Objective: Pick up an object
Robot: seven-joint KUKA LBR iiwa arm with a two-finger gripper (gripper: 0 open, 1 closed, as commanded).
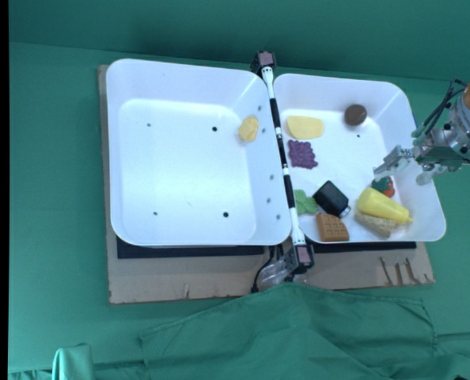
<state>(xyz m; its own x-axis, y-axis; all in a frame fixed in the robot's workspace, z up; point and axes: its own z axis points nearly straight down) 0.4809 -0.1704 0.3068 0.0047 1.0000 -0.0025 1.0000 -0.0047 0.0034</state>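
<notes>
My arm comes in from the right and is cut off by the picture's edge, so only the wrist and my claw [409,167] show; its two fingers stand spread apart with nothing between them, hanging over the right rim of the right bin [381,92], just above the small red and green piece [384,185], which is half hidden behind the yellow wedge [383,204] and too small for me to name; it may be a strawberry, though I would not swear to it. Under the wedge a pale tan piece [377,225] peeks out at the bin's lower right corner, mostly covered. No writing or brand can be read on anything here; the black block [331,198] has a pale edge but no label I can make out. The things I could take lie mostly in the right bin: a flat yellow piece [305,127] near the top left, a purple bunch [302,153] just below it, a dark brown round thing [355,115] near the top right, a green leaf shape [305,203] against the divider [281,145], touching the black block's left side, and a brown waffle-patterned square [331,227] by the near rim. The left bin [156,81] holds one small yellow lump [249,129] near its right wall; a fold of green cloth [298,331] covers the bench's near edge.
</notes>
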